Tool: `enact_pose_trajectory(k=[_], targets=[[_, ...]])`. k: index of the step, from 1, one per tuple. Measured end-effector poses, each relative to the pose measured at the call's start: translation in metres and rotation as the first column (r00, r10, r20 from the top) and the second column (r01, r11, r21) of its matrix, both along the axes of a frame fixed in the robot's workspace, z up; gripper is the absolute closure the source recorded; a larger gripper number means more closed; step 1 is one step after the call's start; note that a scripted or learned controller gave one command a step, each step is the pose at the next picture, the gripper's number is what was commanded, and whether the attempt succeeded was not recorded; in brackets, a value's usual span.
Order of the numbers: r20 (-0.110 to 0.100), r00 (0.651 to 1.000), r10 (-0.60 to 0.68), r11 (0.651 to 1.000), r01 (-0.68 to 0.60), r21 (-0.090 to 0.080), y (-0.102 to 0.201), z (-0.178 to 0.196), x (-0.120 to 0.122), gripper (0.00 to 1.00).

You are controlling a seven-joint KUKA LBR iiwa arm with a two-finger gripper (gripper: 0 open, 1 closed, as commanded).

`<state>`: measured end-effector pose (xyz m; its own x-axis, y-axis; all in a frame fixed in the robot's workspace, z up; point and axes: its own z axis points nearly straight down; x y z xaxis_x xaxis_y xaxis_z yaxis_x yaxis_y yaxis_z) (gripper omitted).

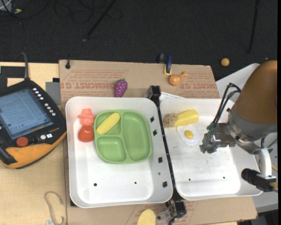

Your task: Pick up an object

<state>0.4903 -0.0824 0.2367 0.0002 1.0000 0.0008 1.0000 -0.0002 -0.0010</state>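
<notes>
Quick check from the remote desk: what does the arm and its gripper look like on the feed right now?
The arm comes in from the right as a bulky rounded body, orange-brown on top and grey beneath. A thin black cable loops from it down toward the wrist. The gripper is a small, dark grey metal assembly at the arm's end. No markings are legible on it.

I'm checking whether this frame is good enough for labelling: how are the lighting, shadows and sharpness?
Camera view: lighting is even and soft; the white bins look bright but keep their detail; shadows are faint, the clearest beside the green plate. The dark floor at the top is underexposed. The whole frame is slightly soft, so the gripper is a dark, indistinct cluster.
</notes>
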Motion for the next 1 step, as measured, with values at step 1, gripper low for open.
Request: enact_pose_trajectory(k=[1], targets=[[-0.004, 1.000, -0.001, 1.000, 0.001, 0.000, -0.0053, -0.0102, -0.0011, 1.00]])
